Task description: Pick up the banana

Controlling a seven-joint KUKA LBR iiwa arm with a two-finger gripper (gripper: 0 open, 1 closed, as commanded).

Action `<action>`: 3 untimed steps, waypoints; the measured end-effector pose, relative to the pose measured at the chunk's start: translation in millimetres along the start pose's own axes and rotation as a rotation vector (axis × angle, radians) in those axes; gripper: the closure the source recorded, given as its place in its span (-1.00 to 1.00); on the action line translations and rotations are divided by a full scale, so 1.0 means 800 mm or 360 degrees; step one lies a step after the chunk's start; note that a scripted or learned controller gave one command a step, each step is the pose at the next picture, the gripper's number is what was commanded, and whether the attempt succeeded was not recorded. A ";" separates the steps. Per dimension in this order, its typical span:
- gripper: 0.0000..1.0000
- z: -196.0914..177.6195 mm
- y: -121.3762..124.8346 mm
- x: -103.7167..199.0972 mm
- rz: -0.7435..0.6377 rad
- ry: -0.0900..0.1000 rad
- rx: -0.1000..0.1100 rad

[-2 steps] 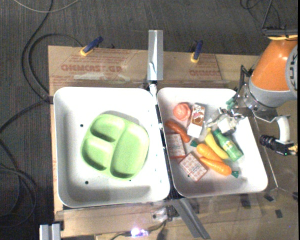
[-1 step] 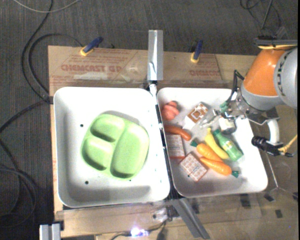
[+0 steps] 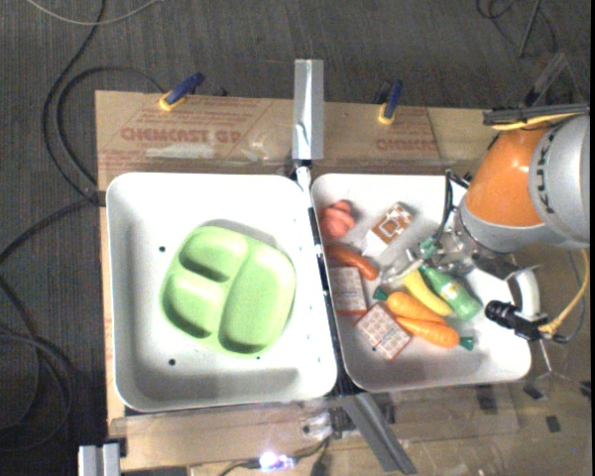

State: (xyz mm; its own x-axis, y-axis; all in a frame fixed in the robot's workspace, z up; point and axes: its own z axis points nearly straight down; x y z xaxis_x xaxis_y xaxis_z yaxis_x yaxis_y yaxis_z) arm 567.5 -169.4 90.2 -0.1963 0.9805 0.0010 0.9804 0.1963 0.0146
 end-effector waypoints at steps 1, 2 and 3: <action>-1.00 0.001 0.016 0.001 -0.0240 -0.0013 0.0014; -1.00 -0.090 0.006 0.016 -0.0403 0.0004 0.0030; -1.00 -0.004 -0.002 0.031 -0.0414 0.0002 0.0025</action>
State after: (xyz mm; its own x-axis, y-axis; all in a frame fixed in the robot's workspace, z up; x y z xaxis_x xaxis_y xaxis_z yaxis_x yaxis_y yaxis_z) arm 561.0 -145.7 93.6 -0.4421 0.8970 0.0005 0.8970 0.4421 -0.0011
